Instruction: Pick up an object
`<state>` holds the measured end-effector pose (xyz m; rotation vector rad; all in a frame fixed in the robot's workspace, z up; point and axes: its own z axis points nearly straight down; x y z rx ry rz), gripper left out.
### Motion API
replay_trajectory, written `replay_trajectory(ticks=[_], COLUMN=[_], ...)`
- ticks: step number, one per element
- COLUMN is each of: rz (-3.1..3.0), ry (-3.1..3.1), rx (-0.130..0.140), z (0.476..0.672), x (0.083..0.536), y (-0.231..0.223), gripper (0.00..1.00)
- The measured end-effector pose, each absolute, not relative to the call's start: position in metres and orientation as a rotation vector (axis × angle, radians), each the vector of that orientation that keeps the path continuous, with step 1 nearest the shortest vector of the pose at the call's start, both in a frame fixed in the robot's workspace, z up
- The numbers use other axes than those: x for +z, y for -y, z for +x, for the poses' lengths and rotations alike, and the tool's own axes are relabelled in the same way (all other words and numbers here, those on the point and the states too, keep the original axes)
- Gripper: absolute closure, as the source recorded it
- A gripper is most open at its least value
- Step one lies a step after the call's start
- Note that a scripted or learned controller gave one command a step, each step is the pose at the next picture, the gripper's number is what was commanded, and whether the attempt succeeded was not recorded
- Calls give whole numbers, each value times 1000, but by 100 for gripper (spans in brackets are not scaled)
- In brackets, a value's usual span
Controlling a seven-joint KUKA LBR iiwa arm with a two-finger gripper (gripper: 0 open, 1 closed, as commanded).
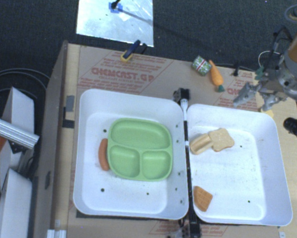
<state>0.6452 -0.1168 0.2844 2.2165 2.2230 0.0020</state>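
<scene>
Starting at the left, the left bin is holding a green divided plate, and a small orange sausage is lying just beside the plate's left edge, on the bin floor. Moving across the divider, the right bin is carrying three pieces of toy food: a pale bread roll near the divider, a toast slice touching it and partly overlapping, and an orange cracker sitting apart near the front edge. Behind the bins, a small can and a toy carrot are resting on the table. Far right now, the tool is hovering above the right bin's back corner, its fingers spread apart and gripping nothing. The toast slice is looking like the nearest candidate; it is probably light, stiff plastic, likely a bit slick, so closing across its narrow edges, clear of the roll, seems the safest hold. The cracker, lying alone, is offering a cleaner approach.
</scene>
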Motion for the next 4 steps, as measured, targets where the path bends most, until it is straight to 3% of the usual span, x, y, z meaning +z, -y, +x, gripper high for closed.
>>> replay_trajectory(ticks=[1, 2, 3, 4], rz=[2222, 2217, 2217, 2213], ry=[-2224, -2226, -2221, -2222], rx=[-3, 1, 2, 4], z=[631, 627, 652, 649], x=[142, 112, 119, 87], y=[147, 110, 149, 121], gripper=[0, 0, 0, 0])
